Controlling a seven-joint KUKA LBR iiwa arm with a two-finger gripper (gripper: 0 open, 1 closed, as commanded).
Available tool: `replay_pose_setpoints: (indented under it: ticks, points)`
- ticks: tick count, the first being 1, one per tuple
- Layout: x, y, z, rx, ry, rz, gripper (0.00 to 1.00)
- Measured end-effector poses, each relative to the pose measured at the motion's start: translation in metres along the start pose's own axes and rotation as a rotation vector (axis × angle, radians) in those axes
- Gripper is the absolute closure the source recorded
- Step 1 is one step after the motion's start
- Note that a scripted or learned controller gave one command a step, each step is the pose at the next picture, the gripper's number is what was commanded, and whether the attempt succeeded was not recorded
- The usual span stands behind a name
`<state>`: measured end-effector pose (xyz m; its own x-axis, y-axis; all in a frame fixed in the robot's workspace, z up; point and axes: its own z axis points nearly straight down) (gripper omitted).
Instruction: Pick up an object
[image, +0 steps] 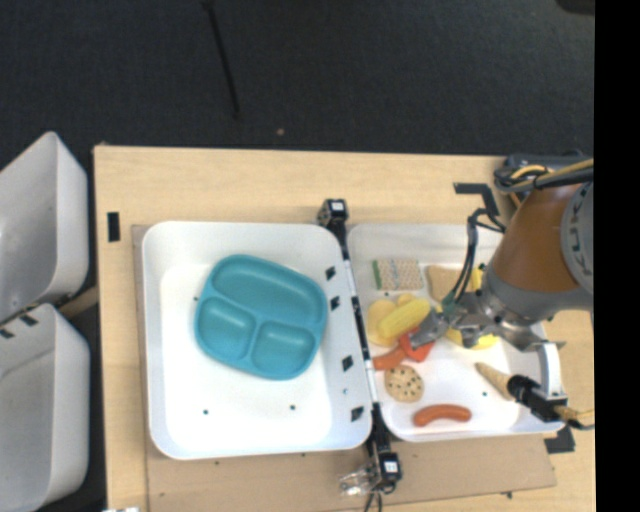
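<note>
The camera view looks down at a slant on a pale wooden worktop (120, 330) that carries two shallow white bins side by side. The left bin (170, 400) holds a teal divided plate (262, 316) with three compartments, lying flat and turned slightly askew near the bin's middle.

The right bin (470, 432) holds a cluster of small toy foods. A yellow banana-like piece (396, 318) lies toward the bin's left side, with an orange-red piece (392, 358) just below it and touching it. Below that sits a round speckled cookie (403, 382), and nearer the bin's front edge lies a reddish sausage (442, 414), apart from the cookie. At the back of the bin are a small checkered green-and-white item (396, 272) and, beside it, a tan slice (441, 280). A tan cone-shaped piece (492, 376) lies toward the right side.

The grey arm with its orange band (535, 245) reaches in from the right over the right bin. The end effector (428, 334) is low among the toys, right at the lower end of the banana-like piece and just above the orange-red piece. Whether it is released or clenched cannot be told here, since its tip blends into the clutter. A small yellow object (480, 340) peeks out beneath the wrist.
</note>
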<state>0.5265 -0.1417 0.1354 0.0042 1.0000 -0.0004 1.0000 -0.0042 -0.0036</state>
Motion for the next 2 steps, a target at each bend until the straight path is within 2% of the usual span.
replay_pose_setpoints:
  ticks: [1, 2]
  points:
    - [0.000, 0.003, 0.032, -0.007, 0.003, -0.002, 0.00]
    - [-0.002, 0.004, 0.019, -0.014, 0.002, 0.005, 1.00]
